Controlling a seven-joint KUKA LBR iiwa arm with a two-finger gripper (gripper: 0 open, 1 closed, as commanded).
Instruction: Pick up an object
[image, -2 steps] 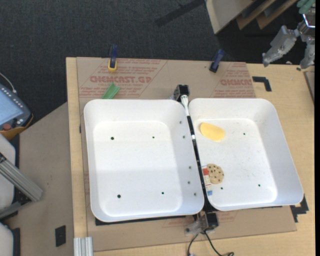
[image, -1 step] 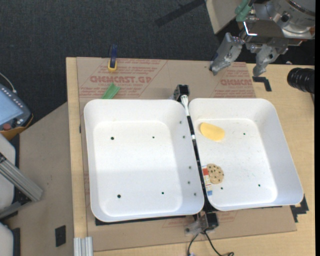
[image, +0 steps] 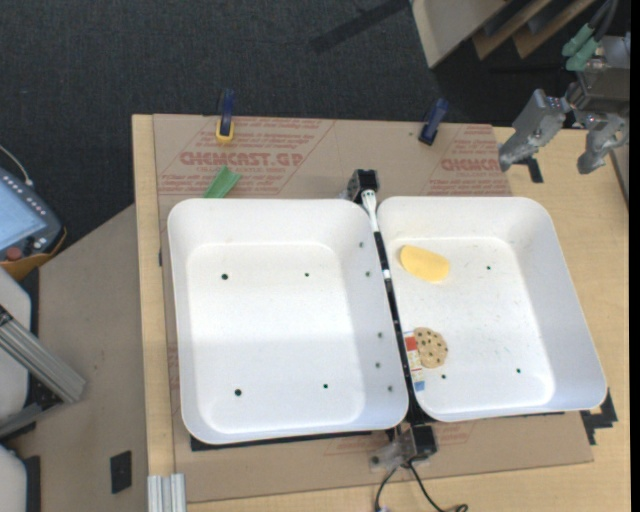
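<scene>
Gripper (image: 563, 137) parked high beyond the right bin's (image: 560, 290) far right corner, fingers spread apart with nothing between them.

Measured from the right bin: the left bin (image: 190, 300) touches its left wall; the cookie (image: 430, 347) lies by that wall, toward the near side; the yellow piece (image: 425, 264) sits beyond it, toward the far-left. Both lie well apart from the gripper, to its left and nearer the camera. Being flat, either could likely slip from closing fingers, and the cookie's closeness to the wall risks a finger striking the rim.
</scene>
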